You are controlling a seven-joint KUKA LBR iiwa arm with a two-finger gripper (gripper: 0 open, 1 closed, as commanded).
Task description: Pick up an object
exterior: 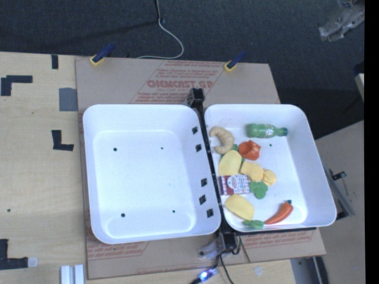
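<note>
While the grey pincer [341, 22] hung over the dark floor at the far upper right of the camera view, blurred and well apart from the bench, whether it stood wide or narrow could not be told, and nothing was seen in it.

All the candidates lay down and to the left of the pincer, in the right-hand shallow white plastic bin [312, 136]. The 1 nearest the pincer was the green plastic bottle [266, 131], lying on its side near the bin's far wall with bare floor around it. Farther from the pincer, the tan curled toy croissant [223, 139], the red toy tomato [250, 149], the red-and-white packet [235, 185] and the yellow toy lemon [239, 206] crowded together, several touching. The red toy chilli [279, 213] lay farthest down, near the front wall. The left-hand white bin [142, 170] lay beyond them all.

To pick well, the bottle seemed the best choice: the pincer should probably come straight down across its narrow width, square to its long axis, since a grab into the cluster would likely jostle neighbours.
</note>
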